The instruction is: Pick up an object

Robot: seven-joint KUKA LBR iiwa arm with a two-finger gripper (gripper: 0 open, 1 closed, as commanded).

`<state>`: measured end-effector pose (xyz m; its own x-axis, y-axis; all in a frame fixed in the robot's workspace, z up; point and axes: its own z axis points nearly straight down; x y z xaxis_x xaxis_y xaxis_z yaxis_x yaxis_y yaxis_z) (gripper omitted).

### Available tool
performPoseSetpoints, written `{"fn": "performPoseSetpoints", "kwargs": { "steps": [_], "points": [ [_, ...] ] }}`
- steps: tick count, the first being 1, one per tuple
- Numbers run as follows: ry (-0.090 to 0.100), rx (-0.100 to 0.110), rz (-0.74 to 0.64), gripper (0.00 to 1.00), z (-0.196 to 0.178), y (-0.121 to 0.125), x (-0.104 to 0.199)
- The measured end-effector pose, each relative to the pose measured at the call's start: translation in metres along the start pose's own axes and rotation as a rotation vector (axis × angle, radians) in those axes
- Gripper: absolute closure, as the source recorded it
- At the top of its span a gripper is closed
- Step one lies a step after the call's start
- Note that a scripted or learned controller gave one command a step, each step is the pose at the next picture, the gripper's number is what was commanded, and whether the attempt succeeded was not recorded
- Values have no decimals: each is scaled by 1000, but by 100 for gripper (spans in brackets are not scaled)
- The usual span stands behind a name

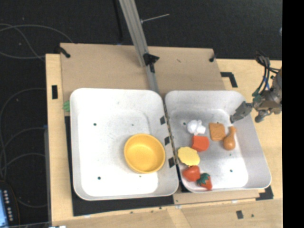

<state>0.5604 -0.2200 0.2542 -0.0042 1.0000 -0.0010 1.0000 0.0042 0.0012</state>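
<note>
Camera view: I see end effector (251,109) at right edge, over upper right rim of right bin (251,175). Cannot tell whether it is apart or together; I see nothing held. Right bin holds white piece (195,127), orange slab (217,131), brown gourd-shaped toy (230,139), red block (200,143), yellow piece (188,156), tomato (191,173), strawberry (204,181). Gourd toy nearest end effector, apart from it. Left bin (95,108) holds yellow bowl (144,153). Both bins on tabletop (104,65).

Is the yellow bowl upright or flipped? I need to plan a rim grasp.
Upright: the yellow bowl in the left bin shows its hollow inside and rim facing up.
</note>
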Motion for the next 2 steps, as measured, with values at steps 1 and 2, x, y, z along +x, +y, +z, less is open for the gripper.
{"fn": "performPoseSetpoints", "kwargs": {
  "steps": [1,2],
  "points": [
    [0,0,0,0,0,0,0],
    [-1,6,5,0,63,-4,-1]
  ]
}}
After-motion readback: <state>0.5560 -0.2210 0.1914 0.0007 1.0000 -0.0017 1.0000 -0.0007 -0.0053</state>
